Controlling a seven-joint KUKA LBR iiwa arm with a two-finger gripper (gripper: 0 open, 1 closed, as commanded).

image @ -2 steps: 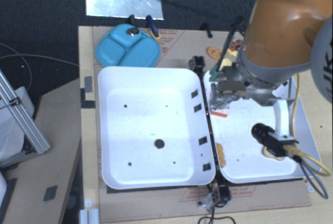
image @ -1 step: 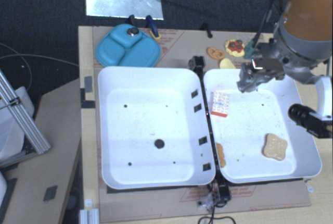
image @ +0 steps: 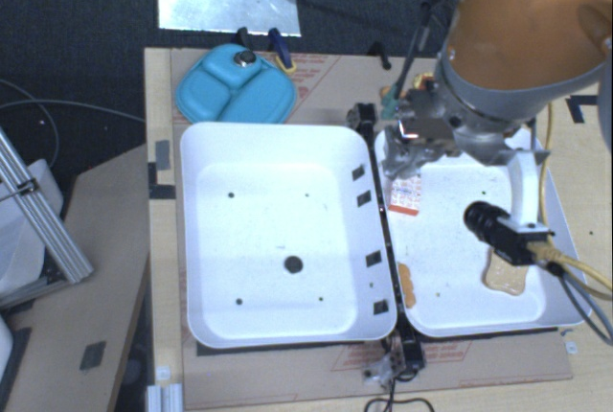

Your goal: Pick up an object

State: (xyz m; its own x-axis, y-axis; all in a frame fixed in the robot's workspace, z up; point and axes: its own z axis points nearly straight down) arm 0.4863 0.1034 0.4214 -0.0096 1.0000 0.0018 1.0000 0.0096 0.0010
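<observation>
- Reaching into the right-hand shallow white bin [image: 450,319]: the grey arm with orange band [image: 532,8] hangs over that bin's upper left corner, wrist pointing down, pincer [image: 410,144] low at the back wall near the divider between the two bins.
- Pincer state: cannot tell. The metal parts at the wrist end are cluttered and partly masked by the arm's own body.
- Step in hand, as judged: descent or approach toward a grasp. No object is seen between the pincer's tips, so no pick-up is credited.
- Candidate objects in the right bin: a small white card with red print [image: 404,196] lying flat just below the pincer, near the left wall; a tan, bread-like flat piece [image: 506,278] toward the lower right; a small orange-brown piece [image: 406,286] against the left wall, lower down.
- A black cylindrical attachment [image: 493,226] on a white bracket juts from the arm over the bin's middle, just above the tan piece.
- Left-hand white bin [image: 206,238] carries a small dark round object [image: 293,264]; well apart from the arm.
- Next move, as judged: settle straight down on the card, close, lift clear. A flat card is hard to pinch; slip likely.
- Behind the bins on the surface [image: 326,75]: a blue plastic moulded tray [image: 237,86].
</observation>
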